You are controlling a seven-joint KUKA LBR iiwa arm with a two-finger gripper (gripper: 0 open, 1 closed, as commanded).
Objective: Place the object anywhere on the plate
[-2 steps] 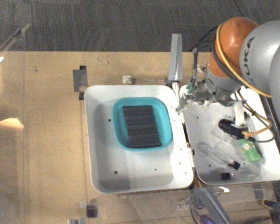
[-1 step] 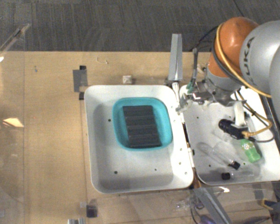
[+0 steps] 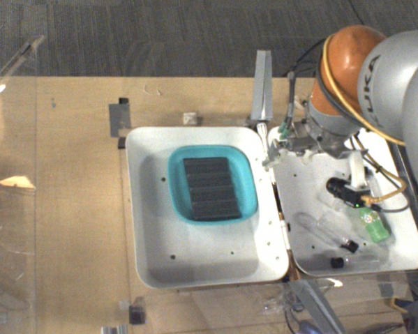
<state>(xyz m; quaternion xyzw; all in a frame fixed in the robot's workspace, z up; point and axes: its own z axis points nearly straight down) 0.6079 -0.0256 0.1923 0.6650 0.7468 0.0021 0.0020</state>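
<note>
A teal square plate (image 3: pixel 246 185) lies in the left bin (image 3: pixel 151 256), toward its back. A dark ridged rectangular object (image 3: pixel 210 188) rests flat on the plate's middle. My gripper (image 3: pixel 359 188) hangs over the right bin (image 3: pixel 402 257), well to the right of the plate and apart from it. Just below the gripper, a small green object (image 3: pixel 373 226) with a white mark lies near the bin's right wall. Whether the gripper touches the green object is hidden from this angle.
A clear plastic bottle (image 3: pixel 324 228) with a black cap (image 3: pixel 349 246) lies on the right bin's floor, and a small black piece (image 3: pixel 336 262) sits by its front wall. The ridge where the two bins meet (image 3: pixel 280 215) separates them. A grey bracket (image 3: pixel 262 83) stands behind it.
</note>
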